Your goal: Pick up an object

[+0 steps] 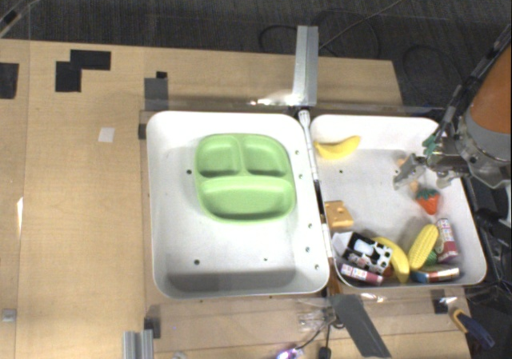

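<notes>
- Wooden bench (pixel 72 213) under dark carpet carries two shallow white bins side by side; we take the green divided plate (pixel 242 175) as our landmark, lying in the left bin (pixel 172 213).
- Right of the plate, across the shared wall, we see the right bin (pixel 376 197), with a yellow banana (pixel 337 146) at its far corner nearest the plate.
- Farther right of the plate, the grey arm's gripper (pixel 418 174) hangs over the right bin; we cannot tell how wide it stands, and we see nothing clamped in it.
- Just below the gripper lies a small orange carrot-like toy (pixel 430 201); whether they touch we cannot tell.
- Down and right of the plate, a tan block (pixel 339 214) lies near the bin wall.
- Beyond it, along the near edge, we count a black-and-white item (pixel 365 253), a second banana (pixel 394 257), a corn cob (pixel 423 245) and a red bottle (pixel 446 239).
</notes>
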`<state>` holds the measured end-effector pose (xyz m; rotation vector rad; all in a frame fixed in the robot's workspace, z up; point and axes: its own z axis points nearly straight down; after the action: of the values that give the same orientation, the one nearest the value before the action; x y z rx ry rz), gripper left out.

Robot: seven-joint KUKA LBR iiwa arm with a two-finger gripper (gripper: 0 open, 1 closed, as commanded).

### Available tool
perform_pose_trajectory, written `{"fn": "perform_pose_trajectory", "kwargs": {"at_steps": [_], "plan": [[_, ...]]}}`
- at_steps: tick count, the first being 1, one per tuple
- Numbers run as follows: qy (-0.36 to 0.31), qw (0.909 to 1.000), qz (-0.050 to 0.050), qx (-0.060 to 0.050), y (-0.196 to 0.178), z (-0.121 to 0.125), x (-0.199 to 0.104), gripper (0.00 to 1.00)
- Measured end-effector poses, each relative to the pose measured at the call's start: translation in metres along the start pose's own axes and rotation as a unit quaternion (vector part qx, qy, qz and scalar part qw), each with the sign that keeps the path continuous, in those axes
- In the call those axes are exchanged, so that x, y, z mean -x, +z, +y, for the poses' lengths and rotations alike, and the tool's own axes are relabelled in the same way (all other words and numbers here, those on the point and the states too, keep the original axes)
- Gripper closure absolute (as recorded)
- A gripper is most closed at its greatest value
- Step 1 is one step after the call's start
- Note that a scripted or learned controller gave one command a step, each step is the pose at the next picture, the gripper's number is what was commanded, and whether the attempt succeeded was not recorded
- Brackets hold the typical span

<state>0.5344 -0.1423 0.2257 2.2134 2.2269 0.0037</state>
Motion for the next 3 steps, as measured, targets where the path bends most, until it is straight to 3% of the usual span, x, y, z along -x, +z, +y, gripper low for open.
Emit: {"fn": "perform_pose_trajectory", "kwargs": {"at_steps": [1,2,3], "plan": [[-0.026,0.9997,0.0,0.0,0.076,0.049,-0.041,0.0],[-0.045,0.999,-0.001,0.006,0.135,0.076,-0.053,0.0],[-0.045,0.999,-0.001,0.006,0.135,0.076,-0.053,0.0]]}}
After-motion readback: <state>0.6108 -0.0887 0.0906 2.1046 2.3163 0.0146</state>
